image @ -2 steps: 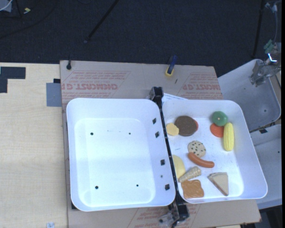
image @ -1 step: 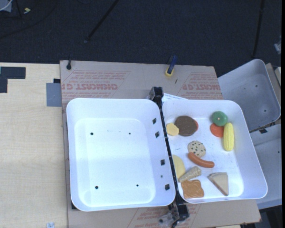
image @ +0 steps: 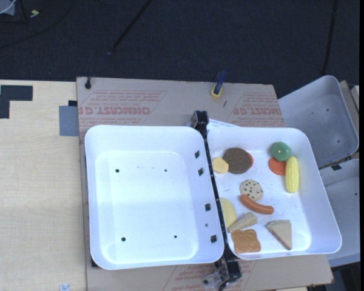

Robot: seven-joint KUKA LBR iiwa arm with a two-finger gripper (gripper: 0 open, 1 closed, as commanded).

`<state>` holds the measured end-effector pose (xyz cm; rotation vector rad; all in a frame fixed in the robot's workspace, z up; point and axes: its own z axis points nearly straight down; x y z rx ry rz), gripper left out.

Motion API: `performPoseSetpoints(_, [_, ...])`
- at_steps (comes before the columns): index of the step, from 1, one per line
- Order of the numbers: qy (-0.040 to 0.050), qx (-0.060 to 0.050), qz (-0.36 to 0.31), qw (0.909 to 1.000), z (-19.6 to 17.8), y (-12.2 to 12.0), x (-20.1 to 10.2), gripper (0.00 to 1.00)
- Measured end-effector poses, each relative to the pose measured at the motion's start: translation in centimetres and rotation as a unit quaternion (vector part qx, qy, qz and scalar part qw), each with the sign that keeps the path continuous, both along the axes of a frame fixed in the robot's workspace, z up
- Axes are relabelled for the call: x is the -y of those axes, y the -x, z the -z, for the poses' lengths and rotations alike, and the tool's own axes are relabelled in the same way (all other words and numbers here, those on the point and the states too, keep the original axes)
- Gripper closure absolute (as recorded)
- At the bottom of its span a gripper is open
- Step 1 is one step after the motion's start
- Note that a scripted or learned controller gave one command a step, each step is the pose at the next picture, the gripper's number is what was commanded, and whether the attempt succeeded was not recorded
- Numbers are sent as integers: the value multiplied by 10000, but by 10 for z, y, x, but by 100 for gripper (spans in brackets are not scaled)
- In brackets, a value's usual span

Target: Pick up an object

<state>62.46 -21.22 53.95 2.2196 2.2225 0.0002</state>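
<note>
all the toy food, corn [image: 292,174] and cookie [image: 251,190] included, sits in the right bin [image: 320,194], and the claw's state, can't tell

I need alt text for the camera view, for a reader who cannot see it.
Two shallow white bins sit side by side; the right bin holds toy food, including a yellow corn cob, brown round patty and orange sausage. The left bin adjoins it.

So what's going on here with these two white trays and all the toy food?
Nothing is being handled at this moment. The right bin holds the toy food: a brown patty, a cookie, a sausage, a corn cob, a toast slice and other pieces. All lie loose on the bin floor. The left bin sits beside it. The job is to pick up one piece, and none is lifted yet.
</note>
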Motion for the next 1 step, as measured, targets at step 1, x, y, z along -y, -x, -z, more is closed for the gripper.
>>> performPoseSetpoints(1, [-11, -23, 14, 10000, 2, 27, 1, 100])
